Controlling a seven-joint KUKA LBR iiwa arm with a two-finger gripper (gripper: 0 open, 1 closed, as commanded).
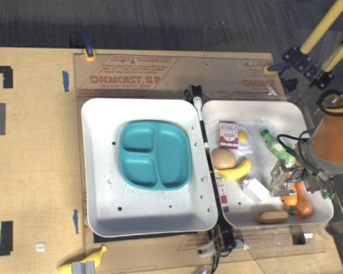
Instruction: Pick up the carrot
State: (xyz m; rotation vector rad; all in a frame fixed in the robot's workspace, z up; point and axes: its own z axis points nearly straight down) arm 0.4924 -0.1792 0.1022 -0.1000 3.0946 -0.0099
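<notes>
Hand [287, 182] partly hides carrot [291, 198].

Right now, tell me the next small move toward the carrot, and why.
Probably lower the end effector slightly and shift it toward the orange carrot in the right white bin. It sits right over the carrot near the bin's front right corner, and the view shows nothing gripped.

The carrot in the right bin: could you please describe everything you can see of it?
The carrot is a small orange piece, plastic-looking, lying near the right bin's front right corner. The gripper sits right above and partly covers it, so its full shape is hidden. A brown sausage-like item lies just left of it.
</notes>
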